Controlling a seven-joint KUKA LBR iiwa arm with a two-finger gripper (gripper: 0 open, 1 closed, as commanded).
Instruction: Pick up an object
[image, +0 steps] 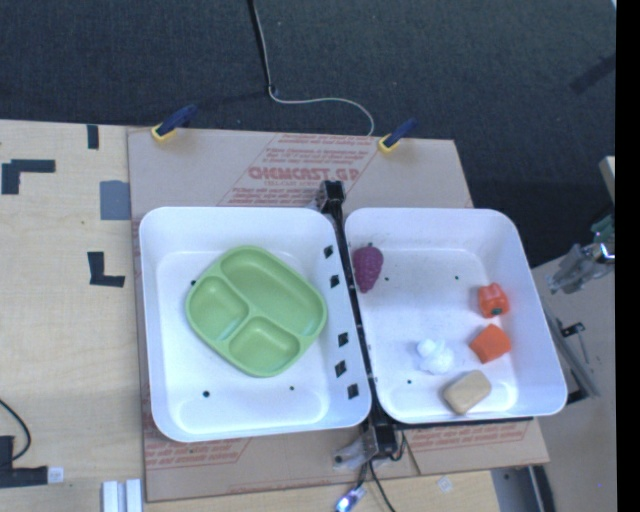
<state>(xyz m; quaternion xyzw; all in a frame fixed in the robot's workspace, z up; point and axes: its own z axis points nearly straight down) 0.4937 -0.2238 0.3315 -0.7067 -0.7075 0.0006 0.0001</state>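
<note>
Dark fitting with wires: sat at the near end of the black divider, the closest thing to the camera.
Black divider: ran between the two white bins, from the far rim to the near rim.
Left bin: lay against the divider's left side.
Green plate: three-sectioned, lay flat in the left bin, just left of the divider.
Right bin: lay against the divider's right side and held all the loose objects.
Purple lump: just right of the divider, towards its far end.
White piece: right of the divider, towards its near end.
Tan lump: farther right of the divider than the white piece, by the near rim.
Orange block: well right of the divider.
Red-orange piece: well right of the divider, just beyond the orange block.
Tool: a grey metal shape well right of the divider, outside the right bin, touching no object; whether it was spread or pressed together could not be told.
Bench: pale wood with brown board beneath both bins.
</note>
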